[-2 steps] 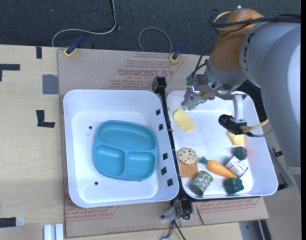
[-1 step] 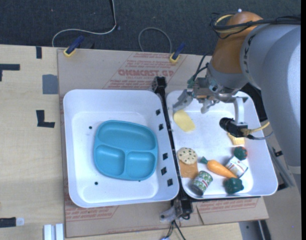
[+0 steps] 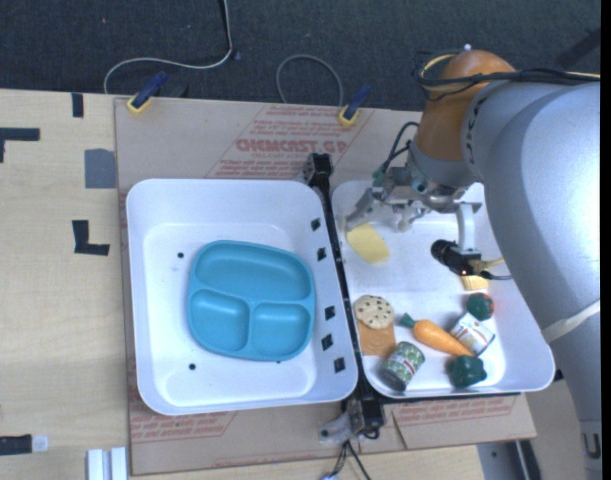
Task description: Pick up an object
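While the gripper [image 3: 385,218] hangs over the far end of the right bin [image 3: 417,280], its two grey fingers stand spread apart with nothing between them. A pale yellow piece [image 3: 368,245] lies flat on the bin floor just below them in the view, close to the fingertips and near the wall shared with the other bin; whether a finger touches it cannot be told.

Nearer the camera in the same bin, a round cookie [image 3: 373,311] with dark chips lies on top of a tan slab [image 3: 376,343]. Just beside these, an orange carrot [image 3: 441,337] lies at a slant, its green end pointing toward the cookie. A small can [image 3: 403,365] with a green label sits tilted against the near wall, next to the carrot. A dark green toy [image 3: 466,371] rests in the near right corner, and a small bottle [image 3: 474,328] with a dark green cap lies just beyond it, touching the carrot's thick end.

In the left bin [image 3: 155,230] a blue plate [image 3: 250,300] with three compartments lies flat in the middle. The grey arm [image 3: 545,168] reaches in from the right.
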`<state>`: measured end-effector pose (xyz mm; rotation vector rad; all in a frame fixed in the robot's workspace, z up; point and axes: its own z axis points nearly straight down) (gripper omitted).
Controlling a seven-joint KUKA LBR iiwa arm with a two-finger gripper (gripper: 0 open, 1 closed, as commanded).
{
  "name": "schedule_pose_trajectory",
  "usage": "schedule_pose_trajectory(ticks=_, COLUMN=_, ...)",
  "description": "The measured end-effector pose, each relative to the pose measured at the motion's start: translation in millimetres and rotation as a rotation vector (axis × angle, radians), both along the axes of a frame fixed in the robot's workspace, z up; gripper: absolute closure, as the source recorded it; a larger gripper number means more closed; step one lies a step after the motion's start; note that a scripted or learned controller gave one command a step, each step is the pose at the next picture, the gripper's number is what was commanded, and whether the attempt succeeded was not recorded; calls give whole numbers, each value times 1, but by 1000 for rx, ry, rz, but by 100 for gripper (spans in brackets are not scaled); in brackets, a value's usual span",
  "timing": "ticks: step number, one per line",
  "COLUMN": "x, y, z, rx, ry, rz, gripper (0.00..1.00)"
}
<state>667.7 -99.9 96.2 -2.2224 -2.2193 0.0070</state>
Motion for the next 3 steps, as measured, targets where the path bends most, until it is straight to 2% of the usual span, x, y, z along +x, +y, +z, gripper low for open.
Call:
schedule_pose_trajectory(ticks=1, x=0, y=4, z=-12, rx=-2, ry=0, rz=2, gripper=0)
schedule_pose_trajectory(ticks=2, x=1, y=5, z=0, rx=-3, ry=-5, rz=3, gripper=100)
schedule_pose_trajectory(ticks=3, x=-18, y=72, z=94, rx=5, ry=-10, rz=9, gripper=100)
